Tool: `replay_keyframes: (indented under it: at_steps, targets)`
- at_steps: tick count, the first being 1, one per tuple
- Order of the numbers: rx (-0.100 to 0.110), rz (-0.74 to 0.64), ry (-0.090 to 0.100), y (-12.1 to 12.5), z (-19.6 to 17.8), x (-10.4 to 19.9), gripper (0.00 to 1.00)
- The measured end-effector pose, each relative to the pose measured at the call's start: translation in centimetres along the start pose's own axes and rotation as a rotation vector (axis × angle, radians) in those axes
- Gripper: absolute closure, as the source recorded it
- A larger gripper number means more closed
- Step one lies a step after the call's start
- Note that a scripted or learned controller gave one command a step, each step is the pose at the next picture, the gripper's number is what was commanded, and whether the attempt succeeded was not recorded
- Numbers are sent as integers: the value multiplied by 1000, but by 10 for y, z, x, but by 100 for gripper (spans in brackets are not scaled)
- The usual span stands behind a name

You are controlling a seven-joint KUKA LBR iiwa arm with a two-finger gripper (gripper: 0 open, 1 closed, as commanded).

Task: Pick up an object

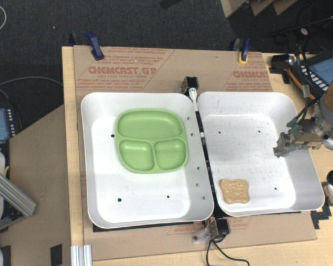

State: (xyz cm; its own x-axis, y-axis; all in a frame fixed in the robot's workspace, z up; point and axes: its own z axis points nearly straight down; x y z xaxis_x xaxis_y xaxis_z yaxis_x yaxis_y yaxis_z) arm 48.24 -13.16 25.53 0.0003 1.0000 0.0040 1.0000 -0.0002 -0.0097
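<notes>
**Inspector:** Report the bench and its surroundings, from the overhead camera.

**Arm:** A brown board (pixel 155 68) carries two shallow white bins side by side. Around it lies dark carpet (pixel 127 10), with cables at the left edge and by the board's near edge. A blue clamp (pixel 94 45) and a yellow-and-blue clamp (pixel 243 52) grip the board's far edge. The left bin (pixel 100 204) holds a green divided tray (pixel 152 140), one long compartment over two smaller ones. The right bin (pixel 238 121) holds a tan, flat, waffle-like object (pixel 235 191), lying in the near left corner, close to the wall.

**Inspector:** Any writing?

**Arm:** Red print on the board reads roughly "CHEMCAST", once behind each bin. The right-hand copy is partly covered by the bin's rim. The smaller lines beneath it are too fine to read.

**Inspector:** Your gripper?

**Arm:** My gripper (pixel 281 148) sits over the right side of the right bin, well apart from the tan object. I see nothing between its fingers, but they are dark and small here, and I cannot tell how far apart they stand. My arm is cut off at the right edge.
</notes>
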Motion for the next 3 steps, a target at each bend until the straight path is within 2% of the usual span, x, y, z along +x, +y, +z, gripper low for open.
replay_keyframes:
  at_steps: [1, 2, 3]
  targets:
    - [-16, 5, -11, 32, -21, -78, 100]
    - [-31, -1, -15, 46, -176, -94, 100]
    - [-1, 0, 0, 7, -91, -59, 100]
